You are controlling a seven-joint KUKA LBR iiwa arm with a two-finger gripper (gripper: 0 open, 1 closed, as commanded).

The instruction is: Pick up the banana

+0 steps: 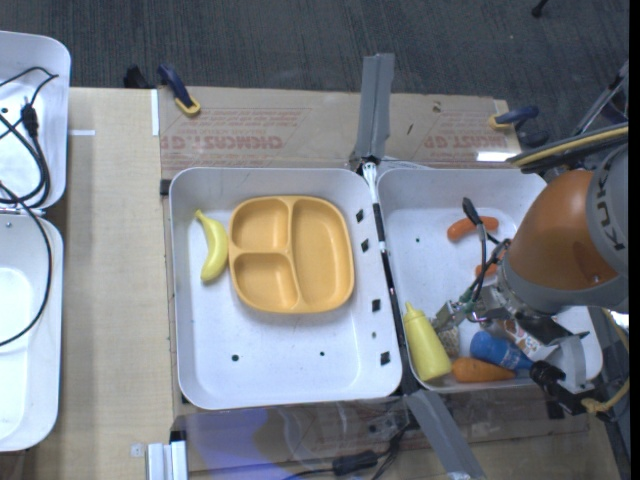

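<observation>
Camera view: banana (211,247) lies beside divided plate (292,253) in left bin (190,358); gripper (478,308) over right bin (420,208), state indiscernible.

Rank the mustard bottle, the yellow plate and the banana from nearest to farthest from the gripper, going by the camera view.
The gripper is low in the right bin, under the arm's wrist.
1. Mustard bottle: right bin, at its left wall, just left of the gripper.
2. Yellow plate: middle of the left bin.
3. Banana: left bin, beside the plate's left edge, farthest off.
</observation>
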